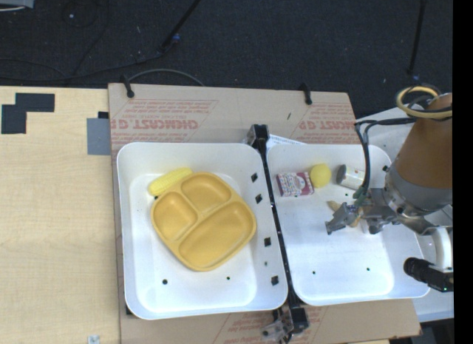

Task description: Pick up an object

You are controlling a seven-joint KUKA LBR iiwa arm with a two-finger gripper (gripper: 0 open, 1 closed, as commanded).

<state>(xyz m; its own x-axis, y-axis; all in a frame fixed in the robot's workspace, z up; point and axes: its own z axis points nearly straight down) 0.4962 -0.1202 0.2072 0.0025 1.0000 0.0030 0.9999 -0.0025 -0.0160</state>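
Hovering: gripper [347,220] | pink packet [294,183] (long axis left-right) | right bin [325,287]

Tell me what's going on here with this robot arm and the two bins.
The arm's gripper is low inside the right bin, near a yellow ball and a small red packet. Nothing is visibly held between its fingers, so no pick has happened yet. The left bin holds a yellow tray and a yellow banana, untouched.
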